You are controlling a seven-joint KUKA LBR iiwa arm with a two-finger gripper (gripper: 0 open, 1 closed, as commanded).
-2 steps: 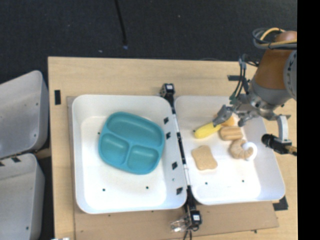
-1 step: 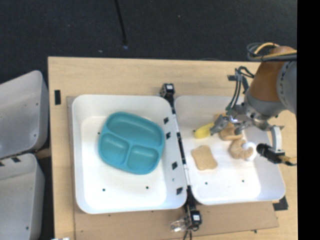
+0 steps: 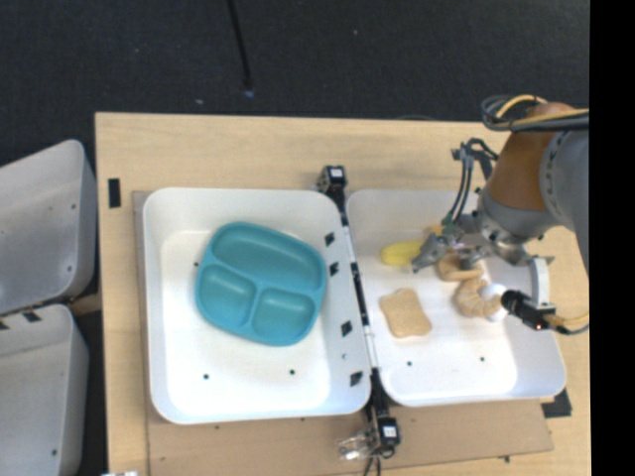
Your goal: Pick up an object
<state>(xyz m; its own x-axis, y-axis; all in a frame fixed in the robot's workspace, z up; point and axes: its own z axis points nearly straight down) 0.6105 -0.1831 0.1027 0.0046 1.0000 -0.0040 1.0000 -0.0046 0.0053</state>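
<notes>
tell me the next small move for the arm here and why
Probably a short drop straight down onto the tan lump. The pincer sits low in the right bin, over a cluster of small items: the yellow piece lies to its left and the flat bread-like slice below it. Nothing shows between its tips, so the pick looks not yet made.

Bench (image 3: 248,152): pale wood-toned top carrying two shallow white bins side by side, their inner rims touching along a clipped seam. Left bin (image 3: 159,365): one teal divided plate (image 3: 261,283) with three compartments, lying flat near the centre. Right bin (image 3: 466,375): a yellow item (image 3: 399,255), a tan slice of bread (image 3: 405,312), and two beige lumps (image 3: 478,298) close together.
</notes>
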